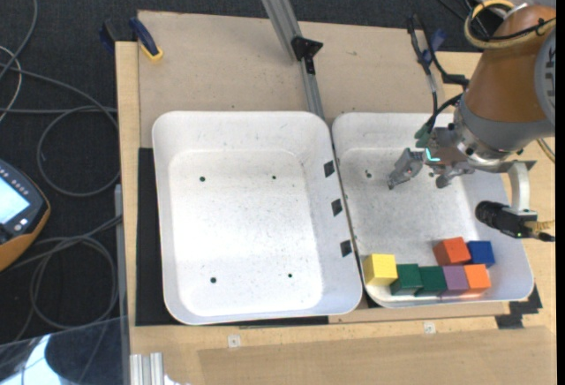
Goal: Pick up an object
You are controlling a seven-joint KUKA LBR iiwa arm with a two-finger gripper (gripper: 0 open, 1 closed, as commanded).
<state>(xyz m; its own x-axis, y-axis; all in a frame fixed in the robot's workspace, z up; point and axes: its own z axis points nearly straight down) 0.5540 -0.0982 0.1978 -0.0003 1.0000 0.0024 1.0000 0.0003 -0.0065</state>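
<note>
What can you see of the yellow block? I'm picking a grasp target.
The yellow block is a small, matte cube, plain-faced, sitting flat near the front edge of the right bin. It is the leftmost of the block cluster, touching or nearly touching a dark green block. The gripper is well away from it.

Speckled glossy white plastic bins (238, 132), matt wooden bench (221, 56), smooth coloured blocks (433, 273)

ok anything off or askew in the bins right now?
Nothing stands out. Blocks sit clustered along the near edge of the right bin, none tipped out. Gripper is over that bin's far part, clear of the blocks.
</note>
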